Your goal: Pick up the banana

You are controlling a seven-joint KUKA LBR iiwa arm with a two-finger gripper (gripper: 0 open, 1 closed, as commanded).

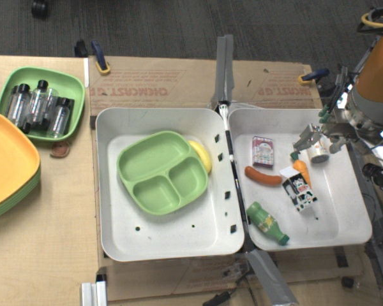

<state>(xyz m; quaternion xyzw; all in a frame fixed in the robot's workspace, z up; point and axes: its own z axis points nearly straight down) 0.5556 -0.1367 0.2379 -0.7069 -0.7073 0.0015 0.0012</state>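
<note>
Gripper [316,145] hangs over the right bin [345,234], near its far right corner, just above and beside the carrot; whether it is spread or closed cannot be told, and nothing shows between it.

Left bin [115,234] carries a green divided plate [162,171] that takes up most of its middle, leaving bare floor along the near edge and the left wall. The banana [202,154] lies against the plate's right rim, partly tucked under it, close to the bin's right wall and the grey divider [225,75].

In the right bin, a green bottle [266,222] lies by the near left corner, a sausage [263,176] sits toward the middle, and a black-and-white carton [299,189] lies just right of it, touching an orange carrot [300,169]. A small pink box [263,150] lies toward the far left part. The near right part of this bin's floor is open.

On the bench's left edge rest stacked orange plates [9,164] and a green tray [41,104] of vials.
</note>
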